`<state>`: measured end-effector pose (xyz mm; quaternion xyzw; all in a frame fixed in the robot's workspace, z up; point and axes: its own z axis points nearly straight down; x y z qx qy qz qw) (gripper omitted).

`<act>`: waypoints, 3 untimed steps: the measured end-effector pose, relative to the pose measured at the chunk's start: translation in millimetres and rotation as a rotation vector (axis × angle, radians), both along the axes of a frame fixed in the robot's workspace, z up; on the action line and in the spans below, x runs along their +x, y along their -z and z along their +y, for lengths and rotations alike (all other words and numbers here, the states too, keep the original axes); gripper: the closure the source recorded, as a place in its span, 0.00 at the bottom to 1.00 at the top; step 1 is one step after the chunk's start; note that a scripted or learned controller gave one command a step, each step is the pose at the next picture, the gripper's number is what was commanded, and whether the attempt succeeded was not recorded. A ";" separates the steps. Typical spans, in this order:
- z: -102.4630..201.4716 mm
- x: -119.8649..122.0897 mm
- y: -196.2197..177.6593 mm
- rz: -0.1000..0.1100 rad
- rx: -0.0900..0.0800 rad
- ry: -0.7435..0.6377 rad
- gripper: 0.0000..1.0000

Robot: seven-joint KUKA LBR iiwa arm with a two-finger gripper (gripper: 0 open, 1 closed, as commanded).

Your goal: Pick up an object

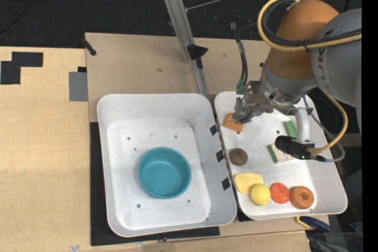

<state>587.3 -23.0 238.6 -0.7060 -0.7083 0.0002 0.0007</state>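
Observation:
My gripper (pixel 241 114) hangs over the upper left part of the right bin (pixel 331 200), pointing down and left. A small orange block (pixel 232 124) lies right at its tip, close to the bin's left wall; whether it is gripped is unclear. Lower in the same bin sit a brown round piece (pixel 238 156), a yellow shape (pixel 247 180), a yellow ball (pixel 260 194), a red ball (pixel 279 192) and an orange ring (pixel 302 197). A green strip (pixel 289 128) and a green-and-white piece (pixel 274 153) lie under the arm's wrist.
The left bin (pixel 118 121) holds a teal bowl (pixel 165 172) near its middle. A slanted metal rail (pixel 180 15) rises behind the bins. A black cable end (pixel 290 146) and the arm's hoses hang over the right bin's right half.

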 end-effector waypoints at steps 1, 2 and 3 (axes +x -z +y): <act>53.4 6.7 -6.8 -0.001 -0.001 0.000 1.00; 109.8 16.3 7.7 0.001 0.000 0.000 1.00; 107.9 16.3 7.0 0.000 -0.001 0.002 0.00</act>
